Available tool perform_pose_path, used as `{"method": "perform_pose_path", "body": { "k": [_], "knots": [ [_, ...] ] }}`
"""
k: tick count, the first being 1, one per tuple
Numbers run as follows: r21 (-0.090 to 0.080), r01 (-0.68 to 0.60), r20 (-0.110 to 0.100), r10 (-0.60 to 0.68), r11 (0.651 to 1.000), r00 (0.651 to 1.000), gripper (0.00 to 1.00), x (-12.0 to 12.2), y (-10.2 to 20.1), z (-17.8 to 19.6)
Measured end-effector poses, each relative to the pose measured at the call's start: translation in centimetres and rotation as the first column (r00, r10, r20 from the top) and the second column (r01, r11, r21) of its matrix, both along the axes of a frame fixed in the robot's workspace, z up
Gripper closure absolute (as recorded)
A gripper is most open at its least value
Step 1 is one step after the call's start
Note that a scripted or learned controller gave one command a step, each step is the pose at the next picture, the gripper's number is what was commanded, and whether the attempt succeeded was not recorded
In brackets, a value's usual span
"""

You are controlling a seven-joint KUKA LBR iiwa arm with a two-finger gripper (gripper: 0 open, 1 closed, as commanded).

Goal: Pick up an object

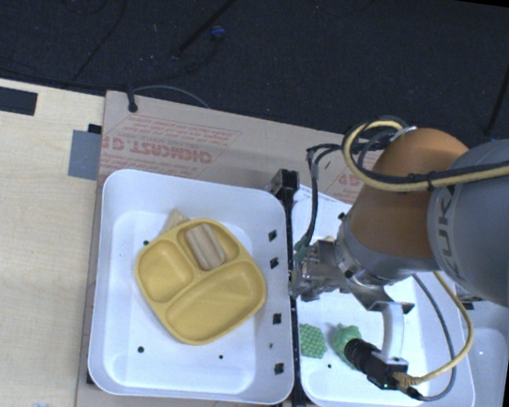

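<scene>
Dark floor strewn with cables fills the top of the scene, and below it a pale wooden bench (5, 284) carries a cardboard sheet (197, 147) printed with red lettering. On that sheet sit two shallow white bins side by side. At nine o'clock from the arm lies the left bin (111, 338), which holds a yellow divided plate (200, 283) with three compartments; a tan, ribbed piece (204, 245) rests in the compartment at the plate's twelve o'clock.

At three o'clock from the plate is the right bin (438, 401), largely covered by the grey arm (480, 217) and its orange band (401, 206), which come in from the three o'clock side. Yellow and black cables (388, 137) loop around the wrist. The gripper (305, 277) hangs over the right bin's near-left wall, close to the divider between the bins; whether its claw is apart or together cannot be told, as the wrist hides it.

Inside the right bin, at six o'clock from the gripper, lies a green textured object (313, 340), and just beside it at three o'clock a second green object (344, 336). Both lie on the bin floor, apart from the gripper.
</scene>
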State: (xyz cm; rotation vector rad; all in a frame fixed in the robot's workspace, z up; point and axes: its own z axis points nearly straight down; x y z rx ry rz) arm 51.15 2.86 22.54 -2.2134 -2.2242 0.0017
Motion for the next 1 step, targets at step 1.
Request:
{"method": "perform_pose_path", "body": {
  "k": [1],
  "knots": [
    [0.0,0.0,0.0,0.0,1.0,1.0,1.0,0.66,4.99,0.69]
  ]
}}
